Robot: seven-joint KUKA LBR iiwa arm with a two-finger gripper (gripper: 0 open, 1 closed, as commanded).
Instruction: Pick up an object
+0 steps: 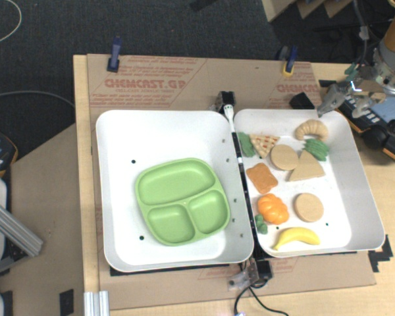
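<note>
gripper (332, 99): over far edge of right white bin (365, 196), grip state cannot tell | nearest item: tan croissant-shaped toy pastry (311, 130), just near-left of it, long axis left-right

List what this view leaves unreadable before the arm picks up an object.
- Gripper: small and blurred above the right bin's far rim.
- Arm: cut off by the right edge; just its end shows.
- Small green piece by the orange pumpkin: too small to identify.
- Green leafy piece: partly hidden against the bin wall.
- Tan wedge: the round disc overlaps it.
</note>
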